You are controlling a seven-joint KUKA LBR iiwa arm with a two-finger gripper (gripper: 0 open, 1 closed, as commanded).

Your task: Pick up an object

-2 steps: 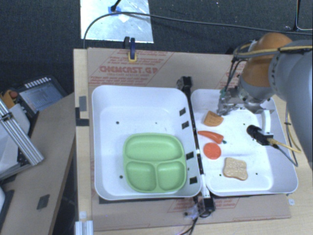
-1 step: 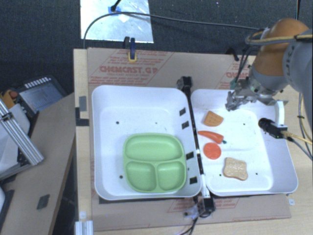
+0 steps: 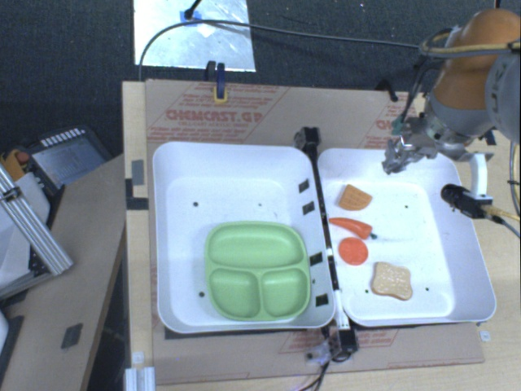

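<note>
The right bin point(image 3: 431, 218) holds several small food toys: an orange wedge point(image 3: 355, 197), a red-orange chili or carrot shape point(image 3: 351, 226), a red disc point(image 3: 353, 252) and a tan bread slice point(image 3: 391, 281). My gripper point(image 3: 394, 162) hangs over the back edge of the right bin, above and to the right of the orange wedge. Nothing shows between its tips. The green divided plate point(image 3: 256, 269) lies in the left bin point(image 3: 187, 218).
Both bins sit on a cardboard sheet point(image 3: 244, 112) with a yellow-and-black clamp point(image 3: 218, 82) at the back. A black clip point(image 3: 309, 138) sits on the divider between the bins. Bare white floor fills the right half of the right bin.
</note>
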